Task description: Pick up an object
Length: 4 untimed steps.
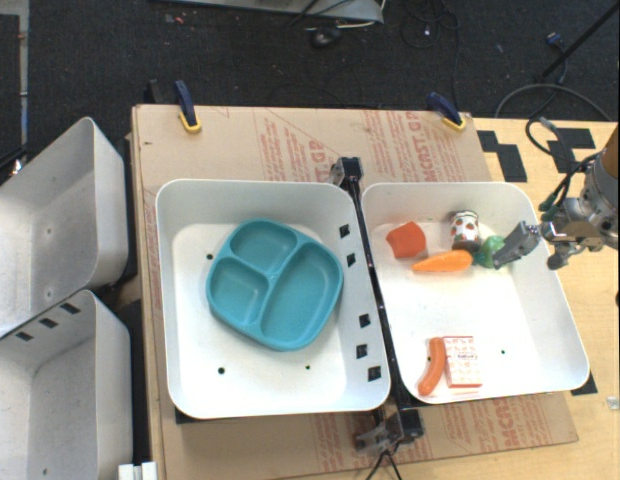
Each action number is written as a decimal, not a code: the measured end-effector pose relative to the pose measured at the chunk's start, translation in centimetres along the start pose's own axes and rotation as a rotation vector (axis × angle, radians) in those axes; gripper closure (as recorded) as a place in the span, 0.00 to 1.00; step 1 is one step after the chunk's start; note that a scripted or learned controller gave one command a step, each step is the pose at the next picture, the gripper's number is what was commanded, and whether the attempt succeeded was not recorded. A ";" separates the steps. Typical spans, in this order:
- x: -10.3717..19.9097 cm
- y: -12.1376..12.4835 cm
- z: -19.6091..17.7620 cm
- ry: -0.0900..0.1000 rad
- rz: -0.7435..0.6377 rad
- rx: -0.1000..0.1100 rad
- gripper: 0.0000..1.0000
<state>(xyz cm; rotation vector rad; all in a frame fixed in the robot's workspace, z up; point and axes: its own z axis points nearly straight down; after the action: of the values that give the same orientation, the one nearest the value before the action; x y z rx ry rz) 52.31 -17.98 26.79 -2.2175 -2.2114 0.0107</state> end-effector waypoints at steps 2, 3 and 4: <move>0.0 -0.2 3.8 -0.002 -0.001 -0.009 0.00; 0.0 -0.6 8.2 -0.001 -0.001 -0.007 0.00; 0.2 0.0 12.7 -0.001 -0.001 -0.008 0.00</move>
<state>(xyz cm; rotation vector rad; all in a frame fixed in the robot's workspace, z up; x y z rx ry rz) 52.17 -17.78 14.11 -2.2210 -2.2168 0.0032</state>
